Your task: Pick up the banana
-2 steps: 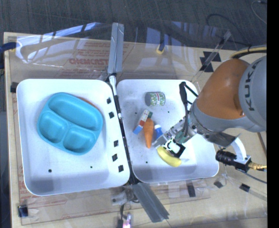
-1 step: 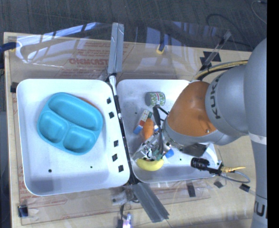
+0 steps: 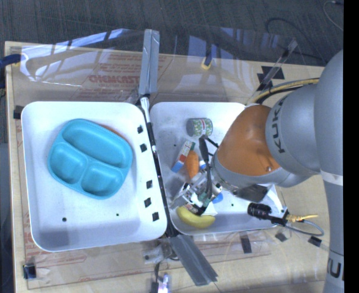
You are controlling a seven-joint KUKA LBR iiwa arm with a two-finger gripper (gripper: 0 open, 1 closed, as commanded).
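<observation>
1. The grey arm's two-finger gripper hangs low in the right white bin; I cannot tell its state.
2. The curved yellow banana lies just below it, apparently touching.
3. A small green can sits well above it.

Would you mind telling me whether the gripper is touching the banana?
Cannot tell. In the camera view the gripper overlaps the banana's upper edge, hiding any contact or gap.

A: Where's the arm?

B: Reaching in from the right, its orange band over the wrist, bent downward.

A: And the gripper?

B: Low, pointing down at the arm's tip.
</observation>
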